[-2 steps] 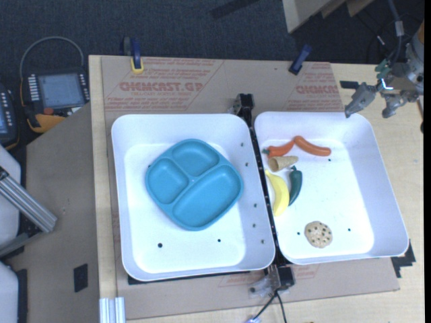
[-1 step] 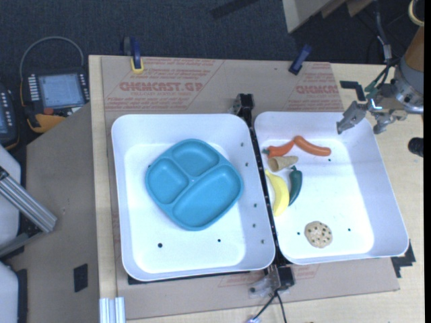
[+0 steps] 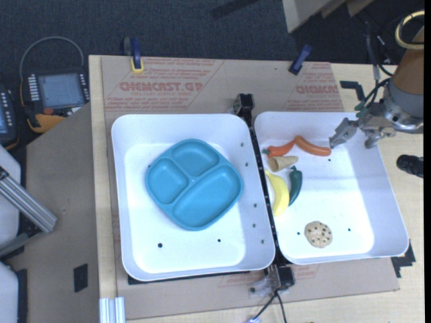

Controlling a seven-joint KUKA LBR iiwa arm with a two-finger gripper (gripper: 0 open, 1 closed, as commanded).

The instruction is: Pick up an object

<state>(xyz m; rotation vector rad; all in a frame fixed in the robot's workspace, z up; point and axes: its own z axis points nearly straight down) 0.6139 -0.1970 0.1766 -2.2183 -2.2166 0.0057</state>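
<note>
A: What can be picked up here, and where does it lie?

B: The small things are all in the right bin (image 3: 377, 200), near its left wall. There is an orange sausage (image 3: 311, 146), long and slightly curved, lying near the far end. Just beside it, on the left, a carrot (image 3: 280, 149) points toward the wall, and under it lies a small ice-cream cone (image 3: 282, 162), beige in colour. A yellow banana (image 3: 278, 192) lies along the left wall, and a dark green pepper (image 3: 295, 183) is touching its right side. A round cookie (image 3: 318, 233) with dark spots sits alone, closer to the near edge, well apart from the others.

A: And the gripper?

B: The gripper (image 3: 355, 132) is over the far right part of the right bin, near the right end of the sausage but not touching it. Its two fingers are spread apart, and nothing is between them.

A: What is around, and does something stand in the way?

B: The left bin (image 3: 135, 241) holds one blue divided plate (image 3: 194, 183) with three compartments. The sausage, carrot and cone are crowded together, and the pepper leans on the banana. The cookie has free space on all sides.
</note>
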